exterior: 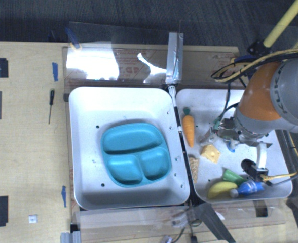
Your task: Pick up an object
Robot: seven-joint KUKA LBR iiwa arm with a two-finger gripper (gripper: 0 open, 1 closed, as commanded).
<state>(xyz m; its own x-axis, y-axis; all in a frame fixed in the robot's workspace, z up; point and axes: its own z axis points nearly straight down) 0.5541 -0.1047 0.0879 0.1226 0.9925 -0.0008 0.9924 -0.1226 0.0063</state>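
My gripper (231, 135) hangs over the right bin (199, 99), near its middle, with my grey arm and orange band coming in from the right. From this slant I cannot tell how it is set.

The carrot (188, 129) lies by the bin's left wall, its long axis running up and down the view, green top toward the far edge and tip toward the near one. Just below and right of it sits a pale yellow chunk (210, 153), close under my wrist. At the bin's near edge a banana (221, 189) lies crosswise, long axis left to right. A green piece (232, 175) lies just above the banana and a blue bottle (251, 187) just right of it.

The left bin (83, 105) holds a blue tray (135, 153) with three compartments, lying flat and slightly skewed.

Both bins rest on a light wooden bench (22, 151) marked with black corner shapes and bits of blue tape. A screwdriver (50, 104) lies on it, left of the bins. Yellow cables loop above my arm.
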